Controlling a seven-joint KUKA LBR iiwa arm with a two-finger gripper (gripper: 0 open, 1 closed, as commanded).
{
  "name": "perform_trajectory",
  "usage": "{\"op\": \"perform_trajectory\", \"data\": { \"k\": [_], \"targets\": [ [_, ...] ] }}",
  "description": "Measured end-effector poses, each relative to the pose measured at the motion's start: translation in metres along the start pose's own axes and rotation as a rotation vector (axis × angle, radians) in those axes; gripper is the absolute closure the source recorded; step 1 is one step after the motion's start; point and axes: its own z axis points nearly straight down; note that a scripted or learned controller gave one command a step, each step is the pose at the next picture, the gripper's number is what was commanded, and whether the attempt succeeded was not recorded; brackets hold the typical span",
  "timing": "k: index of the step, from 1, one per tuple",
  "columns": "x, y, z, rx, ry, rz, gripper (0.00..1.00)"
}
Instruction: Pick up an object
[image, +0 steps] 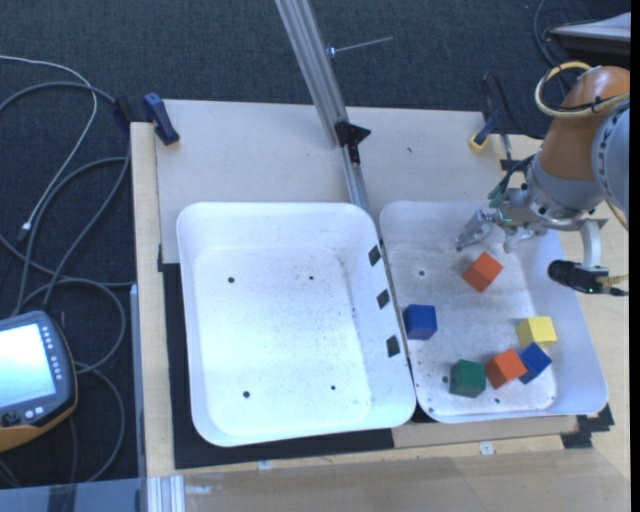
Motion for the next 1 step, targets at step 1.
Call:
{"op": "perform_trajectory", "data": {
  "k": [1],
  "targets": [
    [0.0333,-0.0241,0.0098,0.003,-0.001,-0.001,0.0]
  ]
}}
